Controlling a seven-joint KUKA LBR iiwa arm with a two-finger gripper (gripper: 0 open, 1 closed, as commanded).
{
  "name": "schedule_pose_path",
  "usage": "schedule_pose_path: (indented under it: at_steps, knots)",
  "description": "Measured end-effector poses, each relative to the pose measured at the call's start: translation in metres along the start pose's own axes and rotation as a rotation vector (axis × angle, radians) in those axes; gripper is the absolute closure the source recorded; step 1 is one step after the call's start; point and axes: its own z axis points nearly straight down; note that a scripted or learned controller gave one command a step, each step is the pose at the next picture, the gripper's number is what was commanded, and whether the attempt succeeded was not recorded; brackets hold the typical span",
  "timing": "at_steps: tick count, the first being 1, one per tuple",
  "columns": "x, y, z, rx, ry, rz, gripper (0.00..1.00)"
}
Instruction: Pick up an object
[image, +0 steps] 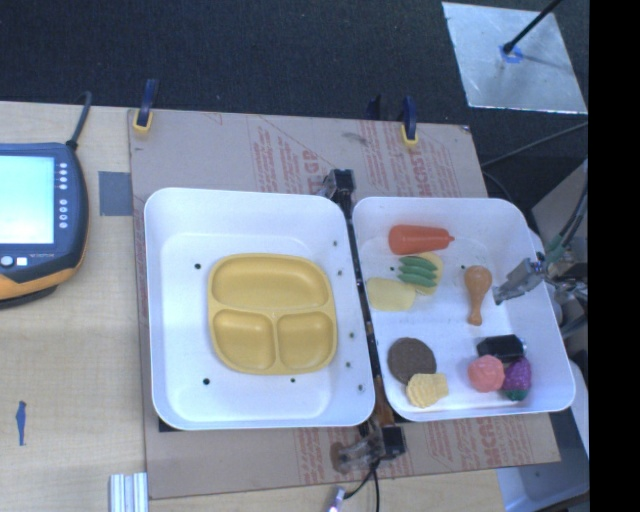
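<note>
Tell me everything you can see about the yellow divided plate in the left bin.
The yellow divided plate looks like smooth matte plastic, a rounded rectangle with raised rims. It has three compartments: one wide one along the far side and two smaller ones side by side nearer the camera. It lies flat and upright near the middle of the left bin, resting on the bin's floor, with nothing in its compartments and nothing else touching it.

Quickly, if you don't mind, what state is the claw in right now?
Claw: cannot be told; it sits at the right bin's right edge, beside the drumstick.
</note>
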Motion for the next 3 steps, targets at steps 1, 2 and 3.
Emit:
schedule_pose_path:
  at_steps: [1, 2, 3]
  knots:
    - [0.001, 0.075, 0.121, 0.002, -0.001, -0.002, 0.00]
    - [-0.044, 0.077, 0.195, 0.002, 0.000, 0.000, 0.00]
    - [-0.045, 0.078, 0.185, 0.003, -0.002, -0.004, 1.00]
